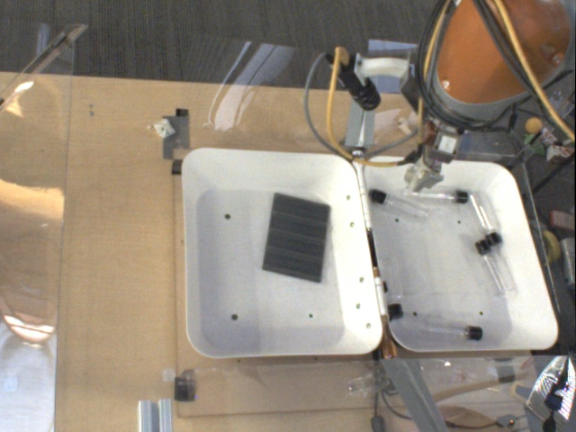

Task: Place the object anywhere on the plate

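Note:
A dark grey ribbed plate [297, 237] lies flat in the middle of the left bin [207, 331]. Several clear plastic tubes with black caps lie scattered in the right bin [531, 331]: one near the back left [405, 207], one along the right side [483, 223], one at the front [436, 328]. My gripper [422, 178] hangs low over the back of the right bin, just above and right of the back-left tube. Nothing can be made out in its grasp. It is well to the right of the plate.
The orange-banded arm [490, 43] and its yellow and black cables [337, 88] loom over the back of the right bin. A ridge [367, 241] divides the two bins. Bare wooden bench [99, 241] spreads to the left.

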### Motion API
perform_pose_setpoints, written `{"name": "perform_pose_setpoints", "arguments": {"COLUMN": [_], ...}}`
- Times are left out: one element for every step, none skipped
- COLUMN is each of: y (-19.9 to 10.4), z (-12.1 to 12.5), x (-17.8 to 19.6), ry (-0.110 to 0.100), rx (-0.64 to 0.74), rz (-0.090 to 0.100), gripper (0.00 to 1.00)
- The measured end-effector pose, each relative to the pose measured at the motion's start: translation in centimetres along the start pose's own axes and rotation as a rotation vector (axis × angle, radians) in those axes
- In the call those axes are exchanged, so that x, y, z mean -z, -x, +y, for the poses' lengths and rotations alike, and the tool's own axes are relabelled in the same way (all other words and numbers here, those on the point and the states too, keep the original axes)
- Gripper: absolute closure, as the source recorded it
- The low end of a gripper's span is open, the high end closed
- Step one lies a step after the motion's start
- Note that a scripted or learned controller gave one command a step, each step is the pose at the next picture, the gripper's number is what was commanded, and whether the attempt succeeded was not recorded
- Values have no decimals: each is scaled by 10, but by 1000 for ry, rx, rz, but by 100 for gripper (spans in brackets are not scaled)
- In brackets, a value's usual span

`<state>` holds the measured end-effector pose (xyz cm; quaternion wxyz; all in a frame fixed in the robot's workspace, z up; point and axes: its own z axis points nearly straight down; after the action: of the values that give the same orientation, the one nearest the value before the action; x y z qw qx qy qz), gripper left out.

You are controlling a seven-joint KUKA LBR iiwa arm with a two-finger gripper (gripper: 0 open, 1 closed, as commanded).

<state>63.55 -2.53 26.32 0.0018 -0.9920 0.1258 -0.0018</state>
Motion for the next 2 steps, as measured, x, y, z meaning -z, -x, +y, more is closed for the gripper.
{"name": "perform_pose_setpoints", "arguments": {"y": [38,74], "z": [-53,-85], "x": [-37,-52], "ry": [-2,-3], "rx": [-339,-892], "rz": [-1,0], "gripper": [100,100]}}
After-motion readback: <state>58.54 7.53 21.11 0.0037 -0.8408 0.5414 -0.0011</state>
